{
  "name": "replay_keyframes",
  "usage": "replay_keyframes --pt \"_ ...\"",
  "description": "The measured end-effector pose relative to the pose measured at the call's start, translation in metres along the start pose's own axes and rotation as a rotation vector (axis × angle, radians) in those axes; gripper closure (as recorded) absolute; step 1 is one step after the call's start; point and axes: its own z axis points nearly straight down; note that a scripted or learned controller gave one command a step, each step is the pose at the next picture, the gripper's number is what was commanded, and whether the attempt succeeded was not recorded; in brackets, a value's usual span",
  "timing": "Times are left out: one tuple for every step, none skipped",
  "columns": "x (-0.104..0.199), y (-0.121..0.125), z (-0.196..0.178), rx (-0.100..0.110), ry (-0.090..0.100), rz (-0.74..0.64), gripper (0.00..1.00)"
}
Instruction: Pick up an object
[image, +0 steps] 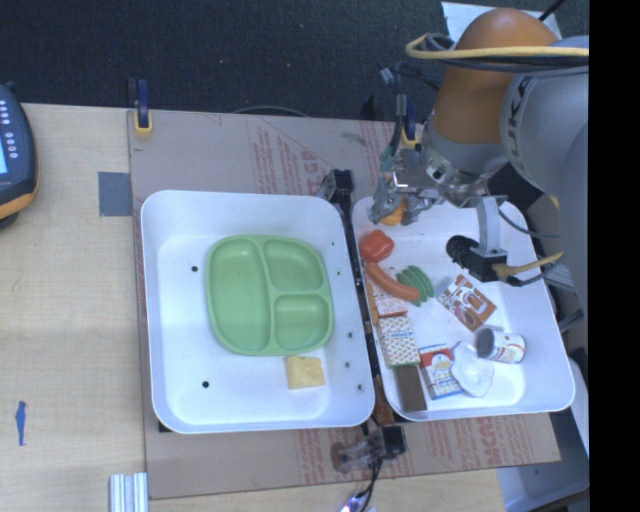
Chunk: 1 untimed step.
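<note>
Camera view. We are watching the gripper (400, 200) hanging low over the far left corner of the right bin (540, 400). A small orange piece (393, 214) is sitting right at its tip; we cannot tell whether the claw is released or clenched, or whether the piece is being grasped.

We are judging this as the grasp step: reaching for something in that corner. The next move is calling for a confirmed closure, then a straight lift.

Nearby, a red tomato-like object (376, 244) is lying just beside the tip, with an orange carrot-like stick (391, 284) and a green piece (416, 281) nearer us. These are crowding the corner, and the bin wall is hemming it in.

The left bin (170, 400) is carrying a green divided plate (268, 294) and a yellow block (305, 372) toward its near edge.
</note>
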Motion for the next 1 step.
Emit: replay_keyframes --pt "0.0642 -0.0371 -0.0085 0.015 -0.001 0.000 1.00"
